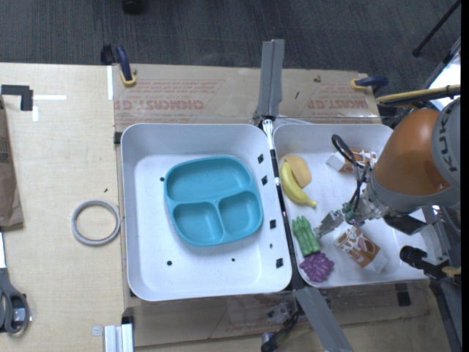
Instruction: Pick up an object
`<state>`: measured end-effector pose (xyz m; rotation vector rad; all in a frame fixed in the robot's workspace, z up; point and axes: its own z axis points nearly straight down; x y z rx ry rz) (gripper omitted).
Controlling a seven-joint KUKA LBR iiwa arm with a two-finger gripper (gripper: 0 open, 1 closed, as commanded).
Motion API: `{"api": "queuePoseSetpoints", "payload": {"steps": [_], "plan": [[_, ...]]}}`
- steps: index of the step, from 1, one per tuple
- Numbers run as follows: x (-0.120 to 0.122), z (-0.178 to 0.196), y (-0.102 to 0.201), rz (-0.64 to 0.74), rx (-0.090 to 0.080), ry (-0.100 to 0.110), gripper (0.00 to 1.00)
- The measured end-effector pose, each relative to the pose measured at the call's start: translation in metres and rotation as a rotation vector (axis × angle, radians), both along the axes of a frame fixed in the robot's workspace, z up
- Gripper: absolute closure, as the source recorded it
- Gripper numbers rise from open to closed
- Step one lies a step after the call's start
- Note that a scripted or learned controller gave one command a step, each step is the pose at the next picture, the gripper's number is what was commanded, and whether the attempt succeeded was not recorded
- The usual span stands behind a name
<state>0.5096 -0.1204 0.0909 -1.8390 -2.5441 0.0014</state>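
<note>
A: Near edge, right bin (381,273): purple grapes (316,267), green pods (305,235), a small carton (358,247).

B: Gripper (331,223)?

A: Low over the bin, tips between pods and carton. Can't tell the gap; nothing visibly gripped.

B: So no pick yet?

A: Judging so — closing and lifting remain. Farther back, banana (294,179) and a packet (355,158). Left bin (139,196) holds the blue tray (212,200).

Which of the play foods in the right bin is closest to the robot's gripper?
The green bean bundle: it lies just left of the gripper. The banana sits farther up the bin, and the purple grapes lie lower, near the front edge.
</note>
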Motion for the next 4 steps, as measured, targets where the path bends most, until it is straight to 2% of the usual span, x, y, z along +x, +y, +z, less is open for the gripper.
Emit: {"api": "queuePoseSetpoints", "payload": {"steps": [1, 2, 3, 4], "plan": [[0.025, 0.001, 0.012, 0.258, -0.001, -0.003, 0.00], [0.098, 0.002, 0.016, 0.312, -0.007, -0.006, 0.00], [0.098, 0.011, 0.016, 0.308, -0.005, -0.007, 1.00], [0.129, 0.098, 0.100, 0.461, 0.002, 0.011, 1.00]]}}
